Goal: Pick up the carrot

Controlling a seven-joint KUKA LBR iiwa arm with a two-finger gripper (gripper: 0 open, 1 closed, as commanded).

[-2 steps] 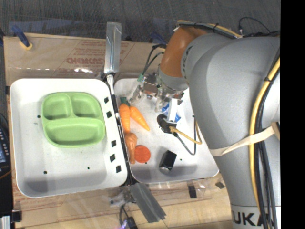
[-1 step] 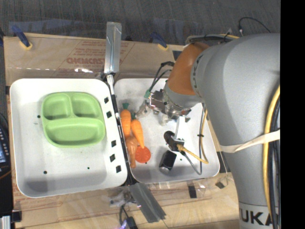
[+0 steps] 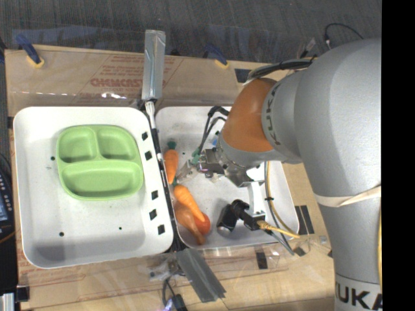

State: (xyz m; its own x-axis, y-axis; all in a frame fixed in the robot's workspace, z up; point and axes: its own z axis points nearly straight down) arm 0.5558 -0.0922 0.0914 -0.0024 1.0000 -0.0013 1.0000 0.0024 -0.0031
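**Worktop** (image 3: pixel 65 70): carries two white bins side by side.

**Left bin** (image 3: pixel 32 173): holds a green divided plate (image 3: pixel 100 161), lying flat and well clear of the work.

**Right bin** (image 3: pixel 194 118): the working bin.

**Carrot** (image 3: pixel 170 166): slim and orange with a green top. It lies lengthwise against the right bin's left wall, so there is probably little room to grip it on the wall side.

**Second orange piece** (image 3: pixel 188 203): thicker, just below the carrot and angled toward the bin's near corner. It may be another carrot.

**Arm** (image 3: pixel 337 122): reaches in from the right and bends down over the right bin.

**Hand** (image 3: pixel 191 167): sits low in the bin, just beside the carrot on its right, which looks like the approach to a grasp. Whether it is open or closed cannot be told, and nothing is seen held in it.
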